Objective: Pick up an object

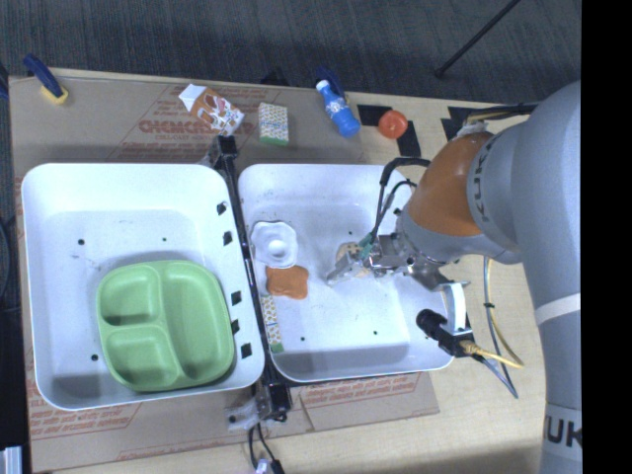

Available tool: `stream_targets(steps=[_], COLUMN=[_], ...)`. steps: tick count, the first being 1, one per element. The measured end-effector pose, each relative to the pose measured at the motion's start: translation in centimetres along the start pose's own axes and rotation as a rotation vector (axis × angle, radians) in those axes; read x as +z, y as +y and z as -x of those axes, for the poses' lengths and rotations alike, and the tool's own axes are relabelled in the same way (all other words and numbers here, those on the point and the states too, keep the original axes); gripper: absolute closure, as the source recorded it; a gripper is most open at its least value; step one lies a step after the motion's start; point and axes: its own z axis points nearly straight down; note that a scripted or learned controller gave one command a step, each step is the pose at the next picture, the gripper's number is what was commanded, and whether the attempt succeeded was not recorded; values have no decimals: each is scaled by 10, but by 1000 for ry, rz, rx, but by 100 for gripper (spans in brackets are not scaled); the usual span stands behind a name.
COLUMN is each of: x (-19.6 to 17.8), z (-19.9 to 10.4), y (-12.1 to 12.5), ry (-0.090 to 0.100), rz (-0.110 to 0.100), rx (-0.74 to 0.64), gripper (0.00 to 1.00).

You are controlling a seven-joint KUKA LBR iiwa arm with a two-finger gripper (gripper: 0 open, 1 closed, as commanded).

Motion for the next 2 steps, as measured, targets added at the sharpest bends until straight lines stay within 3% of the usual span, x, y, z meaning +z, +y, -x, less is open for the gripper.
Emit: stream_targets(steps=[1, 2], x=[1, 0], z=[-62, -100], y=[-67, -65], ry=[2, -2], rz=[-1, 3], rx=[-1, 0], gripper=[0, 0])
